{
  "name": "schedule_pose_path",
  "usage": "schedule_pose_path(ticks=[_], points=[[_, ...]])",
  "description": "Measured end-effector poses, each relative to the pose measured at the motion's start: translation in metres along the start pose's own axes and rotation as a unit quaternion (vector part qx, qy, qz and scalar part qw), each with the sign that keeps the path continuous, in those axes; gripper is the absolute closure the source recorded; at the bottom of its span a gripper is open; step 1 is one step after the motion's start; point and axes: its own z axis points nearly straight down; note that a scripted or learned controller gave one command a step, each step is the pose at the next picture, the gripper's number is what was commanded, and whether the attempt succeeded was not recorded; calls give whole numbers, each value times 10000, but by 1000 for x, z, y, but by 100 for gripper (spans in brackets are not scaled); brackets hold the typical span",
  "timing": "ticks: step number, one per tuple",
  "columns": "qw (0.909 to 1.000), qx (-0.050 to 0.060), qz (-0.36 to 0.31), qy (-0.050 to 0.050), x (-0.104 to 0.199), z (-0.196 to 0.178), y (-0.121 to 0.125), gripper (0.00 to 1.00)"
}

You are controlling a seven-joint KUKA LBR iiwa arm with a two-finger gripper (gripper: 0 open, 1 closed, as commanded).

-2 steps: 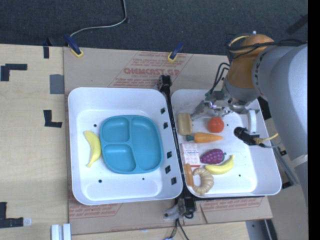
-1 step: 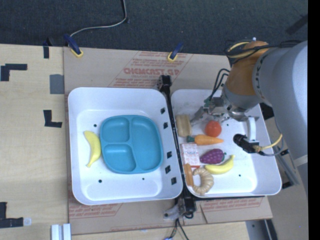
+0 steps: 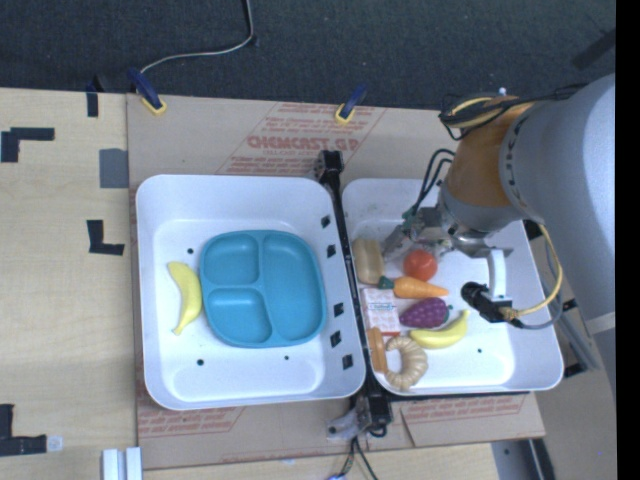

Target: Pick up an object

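Note:
My gripper [image 3: 418,236] hangs low over the right bin [image 3: 520,363], in its upper left part. Directly below it lies a red tomato [image 3: 421,265], touching or nearly touching the gripper. An orange carrot [image 3: 420,288] lies just in front of the tomato, with purple grapes [image 3: 424,313] and a yellow banana [image 3: 441,333] nearer still. A tan bread roll [image 3: 369,261] sits to the gripper's left by the bin wall. A pretzel-like ring [image 3: 406,360] lies at the front left of this bin.
A printed packet [image 3: 380,308] lies flat beside the grapes. The left bin [image 3: 160,218] holds a blue divided plate [image 3: 262,286] and a second banana [image 3: 185,296]. A black divider [image 3: 340,258] runs between the bins. The arm's grey body and cables cover the right bin's far right.

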Motion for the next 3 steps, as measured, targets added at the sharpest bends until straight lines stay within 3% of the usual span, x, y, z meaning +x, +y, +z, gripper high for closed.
schedule_pose_path(ticks=[1, 2, 3], points=[[10000, 46, -31, 74, 8, -8, 0, 100], [10000, 28, 5, -8, -2, -10, -1, 0], [10000, 42, -29, 57, 9, 1, -26, 0]])
